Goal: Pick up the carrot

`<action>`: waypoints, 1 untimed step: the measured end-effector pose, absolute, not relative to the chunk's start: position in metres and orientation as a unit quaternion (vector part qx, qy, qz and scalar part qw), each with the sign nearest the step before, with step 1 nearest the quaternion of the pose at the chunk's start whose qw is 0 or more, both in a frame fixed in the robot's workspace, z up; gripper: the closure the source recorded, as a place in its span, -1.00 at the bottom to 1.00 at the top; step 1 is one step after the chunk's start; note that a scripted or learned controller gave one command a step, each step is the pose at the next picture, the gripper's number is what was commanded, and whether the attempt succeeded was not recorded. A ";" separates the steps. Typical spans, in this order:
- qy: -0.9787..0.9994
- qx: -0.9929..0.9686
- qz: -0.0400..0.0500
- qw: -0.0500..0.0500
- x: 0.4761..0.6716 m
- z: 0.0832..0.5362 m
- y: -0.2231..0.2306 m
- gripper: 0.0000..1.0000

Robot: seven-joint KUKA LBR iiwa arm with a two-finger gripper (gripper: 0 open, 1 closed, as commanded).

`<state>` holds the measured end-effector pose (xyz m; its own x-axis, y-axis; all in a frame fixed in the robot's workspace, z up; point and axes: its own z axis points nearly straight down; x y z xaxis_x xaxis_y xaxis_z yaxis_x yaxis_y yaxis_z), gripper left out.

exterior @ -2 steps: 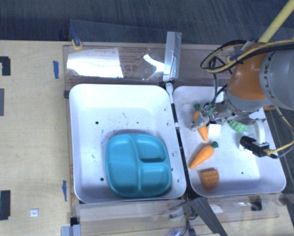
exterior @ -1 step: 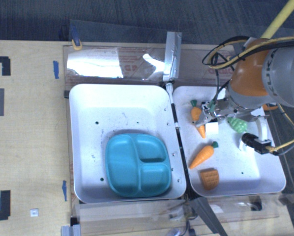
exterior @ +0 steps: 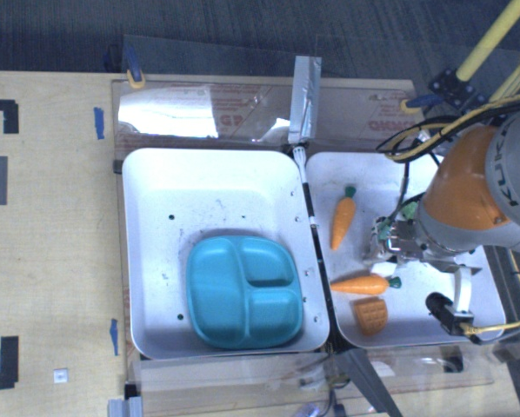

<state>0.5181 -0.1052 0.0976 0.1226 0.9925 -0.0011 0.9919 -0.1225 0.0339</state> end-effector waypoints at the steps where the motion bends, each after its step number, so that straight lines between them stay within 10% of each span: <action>1: 0.662 0.750 0.003 0.003 0.511 0.087 -0.104 -1.00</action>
